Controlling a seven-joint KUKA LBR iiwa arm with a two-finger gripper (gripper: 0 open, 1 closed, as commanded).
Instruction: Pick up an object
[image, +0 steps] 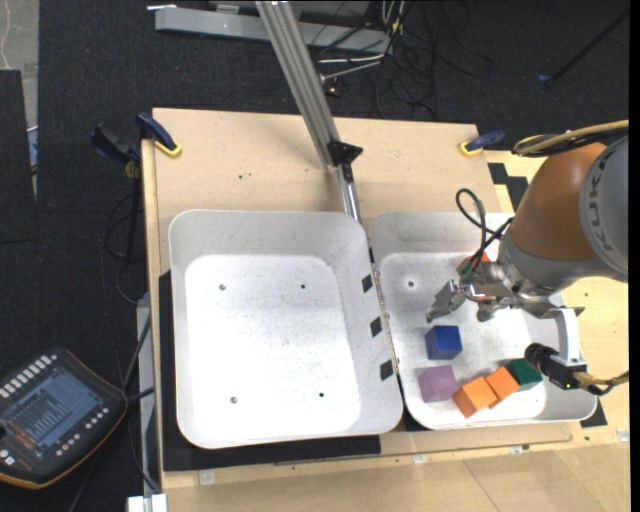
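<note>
Landmark: the blue block (443, 342), sitting alone in the middle of the right bin (400, 250); everything below is placed against it.
Tool: the tool (458, 300) hangs just above and a little to the left of the blue block, apart from it. Its metal prongs look splayed and nothing sits between them, so I read it as released and carrying nothing.
Why it hangs there: my guess is that the program is lining up over the blue block, the nearest piece and the one with free space around it.
Arm: the arm (570, 215) comes in from the right of the blue block, its orange band bulking over that bin's far corner.
Other blocks: a purple block (436, 383) lies just below the blue one; an orange block (478, 393) and a green block (524, 375) sit to the lower right, touching each other and so harder to grip singly.
Left bin: the left bin (190, 300) lies well left of the blue block, on the same counter (250, 150).
Hard to make out: the tool's tips blur into cables and brackets, so the exact gap is uncertain; the arm hides the bin's right wall, and a black fitting (552, 365) overlaps the green block's edge.
</note>
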